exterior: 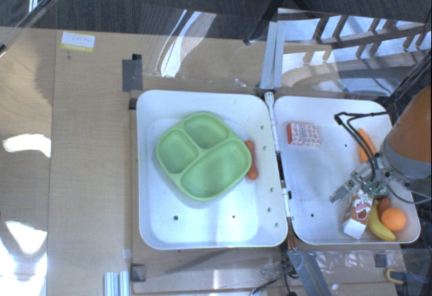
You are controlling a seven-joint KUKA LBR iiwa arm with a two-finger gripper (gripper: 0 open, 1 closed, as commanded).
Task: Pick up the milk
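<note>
Two shallow white bins sit side by side on the pale wooden counter [88, 173], and the small white milk carton with red print [357, 215] lies in the right-hand white bin [317, 173], near its front right corner. It rests tilted, touching a yellow banana [378, 226] and just beside an orange fruit [393, 219]. My hand [356, 185] hangs directly above the carton's upper end, at the tip of my grey arm with its orange band [413, 133]; whether it is apart or together I cannot tell, because the metal parts blur into the carton top. I judge the carton to be light, with thin card walls that would dent under a hard squeeze and a smooth, somewhat slippery coat. The best hold, I think, is across the two flat sides at mid-body, below the folded top, with gentle pressure. The fruit crowding its right side leaves little room for one finger there, so it could nudge the banana. A red patterned packet [304, 133] lies well apart at the back of the same bin, and a green divided plate [202, 156] sits in the left-hand white bin [155, 220].
</note>
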